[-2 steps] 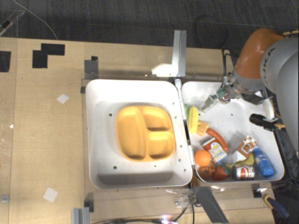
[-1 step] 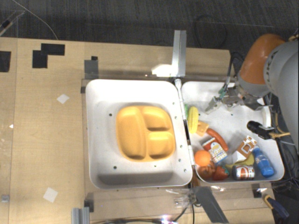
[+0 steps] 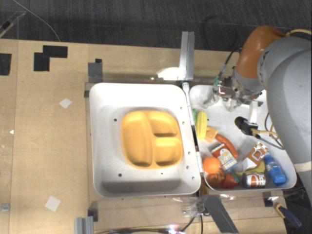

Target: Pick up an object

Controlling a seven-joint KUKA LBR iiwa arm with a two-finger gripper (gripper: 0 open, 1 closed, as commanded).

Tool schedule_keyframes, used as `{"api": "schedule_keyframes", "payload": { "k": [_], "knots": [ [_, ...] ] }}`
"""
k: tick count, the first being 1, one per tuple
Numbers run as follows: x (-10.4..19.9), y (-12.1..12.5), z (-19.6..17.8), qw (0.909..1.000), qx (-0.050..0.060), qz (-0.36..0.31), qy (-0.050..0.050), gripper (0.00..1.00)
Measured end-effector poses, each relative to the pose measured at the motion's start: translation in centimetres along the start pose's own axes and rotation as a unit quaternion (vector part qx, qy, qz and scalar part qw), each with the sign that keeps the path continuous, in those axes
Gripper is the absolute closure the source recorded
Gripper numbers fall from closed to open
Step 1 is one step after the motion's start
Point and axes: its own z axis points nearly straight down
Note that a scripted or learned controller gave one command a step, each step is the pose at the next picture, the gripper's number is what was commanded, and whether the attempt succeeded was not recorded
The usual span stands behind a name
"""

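Hovering over the far end of the right bin [image 3: 287, 177], the gripper [image 3: 225, 97] – whether wide or narrow cannot be told – hangs beyond the corn cob [image 3: 200, 124] and hot dog [image 3: 227, 145].

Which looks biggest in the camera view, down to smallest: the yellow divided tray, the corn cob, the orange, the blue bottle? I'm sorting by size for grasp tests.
1. Yellow divided tray, by far the largest.
2. Corn cob.
3. Blue bottle and orange look too alike to rank; the bottle is longer, the orange rounder.
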Motion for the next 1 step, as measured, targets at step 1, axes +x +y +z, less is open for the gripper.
{"api": "schedule_keyframes", "payload": {
  "k": [1],
  "knots": [
    [0.91,-4.36,-0.16,0.9949,-0.001,0.101,0.0,0.0]
  ]
}}
